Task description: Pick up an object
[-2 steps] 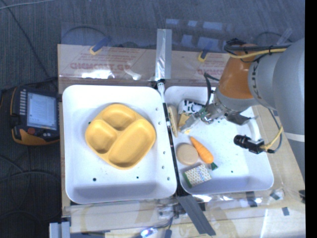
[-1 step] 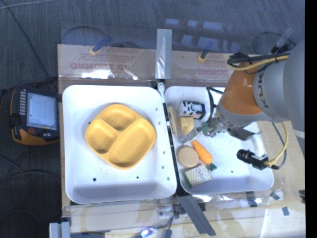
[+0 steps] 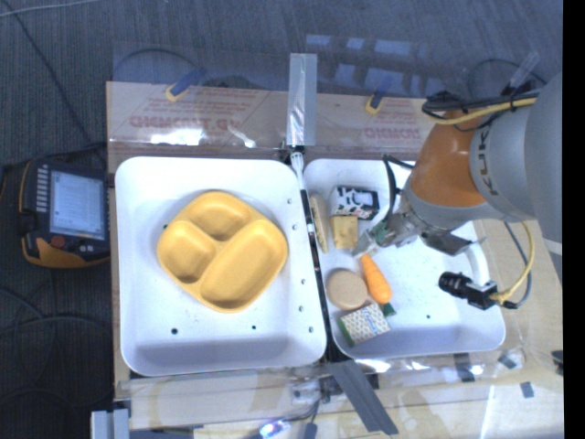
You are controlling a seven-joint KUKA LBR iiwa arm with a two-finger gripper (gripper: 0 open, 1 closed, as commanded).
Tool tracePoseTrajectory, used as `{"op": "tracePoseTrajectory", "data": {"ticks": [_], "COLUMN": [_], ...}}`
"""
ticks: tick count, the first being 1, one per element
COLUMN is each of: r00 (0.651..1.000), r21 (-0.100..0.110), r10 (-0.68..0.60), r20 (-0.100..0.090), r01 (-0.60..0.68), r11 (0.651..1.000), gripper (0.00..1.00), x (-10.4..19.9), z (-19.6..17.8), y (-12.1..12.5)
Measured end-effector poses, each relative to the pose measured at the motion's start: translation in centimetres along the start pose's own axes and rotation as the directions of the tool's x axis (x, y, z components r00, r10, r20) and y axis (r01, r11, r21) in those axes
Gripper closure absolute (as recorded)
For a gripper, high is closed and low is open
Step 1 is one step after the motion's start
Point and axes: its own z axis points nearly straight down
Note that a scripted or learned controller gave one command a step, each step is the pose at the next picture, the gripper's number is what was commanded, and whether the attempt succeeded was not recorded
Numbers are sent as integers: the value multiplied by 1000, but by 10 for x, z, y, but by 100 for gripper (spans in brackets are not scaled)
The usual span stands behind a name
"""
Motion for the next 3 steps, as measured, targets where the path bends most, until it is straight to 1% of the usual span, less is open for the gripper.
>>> {"op": "tracePoseTrajectory", "data": {"ticks": [1, 2, 3], "r00": [999, 999, 916], "r21": [17, 19, 12], "r10": [52, 50, -401], "r20": [-1, 0, -6], "r01": [-52, -50, 401], "r11": [999, 999, 916], "gripper": [100, 100, 100], "x": [38, 38, 44], "z": [-145, -153, -283], "y": [58, 59, 9]}}
